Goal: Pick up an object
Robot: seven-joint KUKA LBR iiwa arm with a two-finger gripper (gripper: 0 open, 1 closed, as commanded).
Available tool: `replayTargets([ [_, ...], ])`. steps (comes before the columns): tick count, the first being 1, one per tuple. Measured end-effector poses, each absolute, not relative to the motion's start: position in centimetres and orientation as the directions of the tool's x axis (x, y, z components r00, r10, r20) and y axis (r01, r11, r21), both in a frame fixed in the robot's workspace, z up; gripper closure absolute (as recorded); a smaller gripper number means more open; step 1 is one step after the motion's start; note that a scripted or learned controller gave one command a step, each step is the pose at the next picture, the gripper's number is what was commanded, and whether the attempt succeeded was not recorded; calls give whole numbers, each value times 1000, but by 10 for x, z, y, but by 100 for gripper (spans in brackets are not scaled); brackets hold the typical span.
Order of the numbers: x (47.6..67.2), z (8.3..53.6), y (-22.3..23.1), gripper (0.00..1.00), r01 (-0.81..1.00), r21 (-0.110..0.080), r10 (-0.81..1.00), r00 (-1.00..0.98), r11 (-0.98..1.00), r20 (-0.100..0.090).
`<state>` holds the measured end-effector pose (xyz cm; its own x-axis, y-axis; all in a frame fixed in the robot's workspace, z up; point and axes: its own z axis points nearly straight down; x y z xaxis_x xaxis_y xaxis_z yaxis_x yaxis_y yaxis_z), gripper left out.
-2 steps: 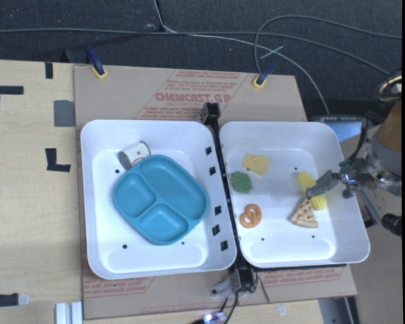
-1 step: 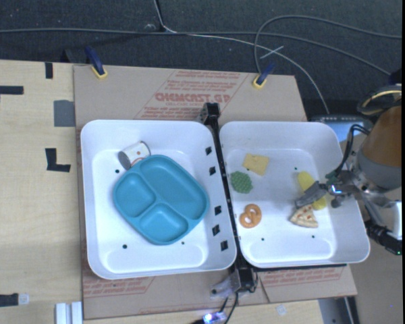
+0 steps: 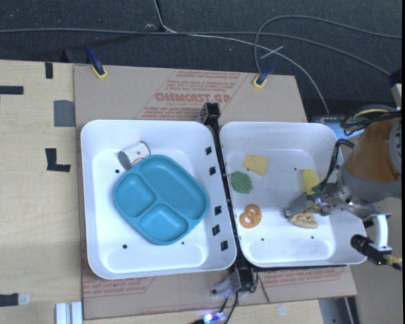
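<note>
- Beige, flat, bread-like toy piece lies in the right white bin at about four o'clock, touching my gripper.
- Whether my gripper is clenched or released, I cannot tell.
- I judge the piece light, stiff and thin; pinch across its narrow edges.

red "CHEMCAST GP" print, cardboard sheet

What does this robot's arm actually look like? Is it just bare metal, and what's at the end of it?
Not bare metal. The arm is a rounded grey body with a broad orange band above the wrist. Dark cables loop along it near the top. At its end sits a small two-finger gripper in grey metal, with darker fittings behind it. A white piece with a black tip shows lower down.
</note>
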<state>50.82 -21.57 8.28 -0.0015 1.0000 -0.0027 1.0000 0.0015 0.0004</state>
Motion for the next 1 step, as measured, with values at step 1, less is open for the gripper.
replayTargets([
  [1,509,86,-216,0,1000,2,1000,-1,1,-1],
])
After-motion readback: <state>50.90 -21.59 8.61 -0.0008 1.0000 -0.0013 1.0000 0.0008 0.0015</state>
